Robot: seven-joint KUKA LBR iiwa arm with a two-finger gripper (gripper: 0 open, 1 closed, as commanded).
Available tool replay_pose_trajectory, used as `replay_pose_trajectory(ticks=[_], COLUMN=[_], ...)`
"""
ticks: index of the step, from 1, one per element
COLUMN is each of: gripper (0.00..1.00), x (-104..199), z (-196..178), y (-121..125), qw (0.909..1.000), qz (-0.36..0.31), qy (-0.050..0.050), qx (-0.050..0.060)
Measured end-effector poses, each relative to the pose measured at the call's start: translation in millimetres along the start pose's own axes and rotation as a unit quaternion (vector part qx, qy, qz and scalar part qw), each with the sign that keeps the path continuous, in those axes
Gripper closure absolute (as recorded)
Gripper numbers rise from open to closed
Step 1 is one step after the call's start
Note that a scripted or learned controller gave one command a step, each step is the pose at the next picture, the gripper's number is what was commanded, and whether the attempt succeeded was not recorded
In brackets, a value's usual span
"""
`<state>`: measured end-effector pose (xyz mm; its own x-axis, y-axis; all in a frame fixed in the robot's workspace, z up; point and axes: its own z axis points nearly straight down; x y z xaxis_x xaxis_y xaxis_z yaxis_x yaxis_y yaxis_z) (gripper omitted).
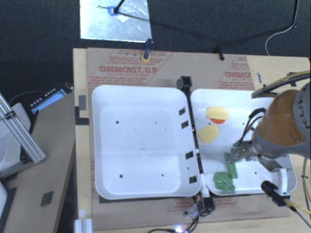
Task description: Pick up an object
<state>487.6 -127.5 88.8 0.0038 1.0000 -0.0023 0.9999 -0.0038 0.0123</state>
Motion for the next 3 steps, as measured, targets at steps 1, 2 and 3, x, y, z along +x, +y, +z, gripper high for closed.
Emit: replay_pose_trajectory(ticks=[1,2,3], gripper=[1.0,1.0,1.0], x=[43,61,110], z=[1,-101,-247], y=[60,169,172], qw=[1.0,1.0,1.0], qz=[-0.005,-0.007,-0.007], qy=[-0.001,0.0,0.002], qx=[0.0,-0.003,-0.003])
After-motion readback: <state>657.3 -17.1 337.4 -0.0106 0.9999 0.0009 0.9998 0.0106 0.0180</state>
